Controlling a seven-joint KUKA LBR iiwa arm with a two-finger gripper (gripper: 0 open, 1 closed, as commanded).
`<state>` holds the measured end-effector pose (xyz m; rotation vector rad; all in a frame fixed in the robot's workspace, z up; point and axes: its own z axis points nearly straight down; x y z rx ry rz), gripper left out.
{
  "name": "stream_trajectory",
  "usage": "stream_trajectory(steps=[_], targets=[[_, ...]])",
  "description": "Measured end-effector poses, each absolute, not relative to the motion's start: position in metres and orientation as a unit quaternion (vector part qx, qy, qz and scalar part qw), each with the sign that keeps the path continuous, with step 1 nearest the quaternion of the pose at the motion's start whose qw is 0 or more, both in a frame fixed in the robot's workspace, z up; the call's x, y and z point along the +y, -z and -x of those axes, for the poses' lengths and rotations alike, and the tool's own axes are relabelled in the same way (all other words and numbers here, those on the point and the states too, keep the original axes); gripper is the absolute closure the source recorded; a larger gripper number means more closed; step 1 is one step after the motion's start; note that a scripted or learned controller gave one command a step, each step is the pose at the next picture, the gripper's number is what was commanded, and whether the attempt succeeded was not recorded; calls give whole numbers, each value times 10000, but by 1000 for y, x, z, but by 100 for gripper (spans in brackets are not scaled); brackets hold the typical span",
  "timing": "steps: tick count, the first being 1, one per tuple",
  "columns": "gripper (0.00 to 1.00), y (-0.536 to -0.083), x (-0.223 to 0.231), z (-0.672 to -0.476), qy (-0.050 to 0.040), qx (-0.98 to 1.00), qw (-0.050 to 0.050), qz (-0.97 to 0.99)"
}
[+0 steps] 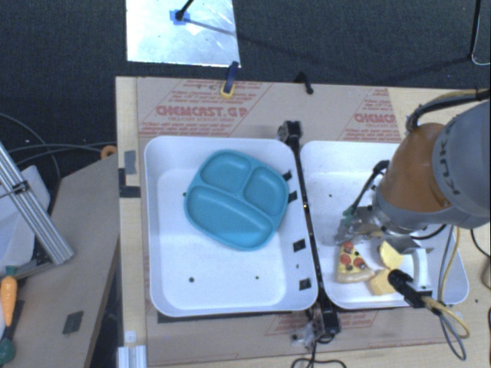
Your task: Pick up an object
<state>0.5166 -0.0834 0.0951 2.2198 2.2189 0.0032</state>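
In the right bin (330,175) my gripper (351,230) hangs low, just above a toy pizza slice (354,264) with red dots that lies near the bin's front edge. A yellow piece (390,254) and a pale tan piece (381,283) lie beside the slice to its right. The arm's grey and orange wrist covers the bin's right half. Nothing shows between the gripper's tips.
The left bin (173,274) holds a blue divided plate (238,198) in its upper middle. A black divider strip (301,205) runs between the two bins. Cardboard lies under both bins, and a shiny metal sheet (181,19) lies beyond the bench.
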Motion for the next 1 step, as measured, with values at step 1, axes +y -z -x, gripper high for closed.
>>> stream_trajectory(steps=[1], targets=[[100, -191, -39, -601, -60, 7109, 61, -7032]])
